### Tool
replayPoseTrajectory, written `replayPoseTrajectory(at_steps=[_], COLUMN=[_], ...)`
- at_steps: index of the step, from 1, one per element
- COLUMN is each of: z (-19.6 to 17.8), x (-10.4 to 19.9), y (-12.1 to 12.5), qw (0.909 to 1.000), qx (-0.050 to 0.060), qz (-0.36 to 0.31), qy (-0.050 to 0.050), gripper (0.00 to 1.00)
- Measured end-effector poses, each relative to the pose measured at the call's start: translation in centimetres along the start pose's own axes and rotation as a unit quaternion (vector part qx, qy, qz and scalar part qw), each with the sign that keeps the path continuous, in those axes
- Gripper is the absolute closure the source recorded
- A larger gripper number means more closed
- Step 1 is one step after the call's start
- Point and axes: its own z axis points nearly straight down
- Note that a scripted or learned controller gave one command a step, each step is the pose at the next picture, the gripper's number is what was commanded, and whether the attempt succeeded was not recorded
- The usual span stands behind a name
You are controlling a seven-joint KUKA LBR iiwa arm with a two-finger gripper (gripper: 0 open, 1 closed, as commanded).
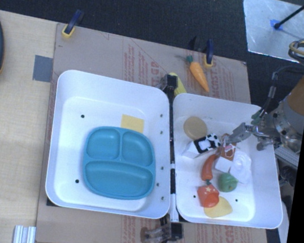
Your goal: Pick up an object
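Two white bins sit side by side on a cardboard sheet in the middle of the table. The left bin (pixel 59 132) holds a blue divided plate (pixel 119 163) lying flat near its centre, with a yellow square piece (pixel 133 123) just beyond the plate toward the far edge. The right bin (pixel 266 213) carries a cluster of small things: a tan round piece (pixel 195 126) near its far left corner, a black-and-white toy (pixel 206 143) just beside that, a red pepper-like piece (pixel 208 167) lying lengthwise in the middle, a green round piece (pixel 227 182) next to it, and an orange-red piece (pixel 207 196) touching a pale yellow piece (pixel 219 208) near the near edge. White pieces (pixel 240 166) lie under and around the middle of the cluster. The claw (pixel 230 141) reaches in from the table's right edge, low over the right bin, its tip by a small reddish-brown piece (pixel 228 152); whether it is apart or together cannot be told. An orange carrot (pixel 198 76) lies on the cardboard beyond the bins, near the far edge.
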Motion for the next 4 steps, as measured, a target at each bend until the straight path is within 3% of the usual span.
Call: replayPoseTrajectory(at_steps=[1, 2, 3, 4], z=[8.8, 11.4, 11.4, 10.3], x=[6.0, 5.5, 6.8, 6.6], y=[-1.1, -4.1, -4.4, -4.4], qw=[1.0, 1.0, 1.0, 1.0], qx=[-0.006, 0.002, 0.002, 0.002], qz=[0.0, 0.001, -0.001, -0.001], qy=[-0.001, 0.0, 0.001, 0.0], gripper=[0.0, 0.0, 0.0, 1.0])
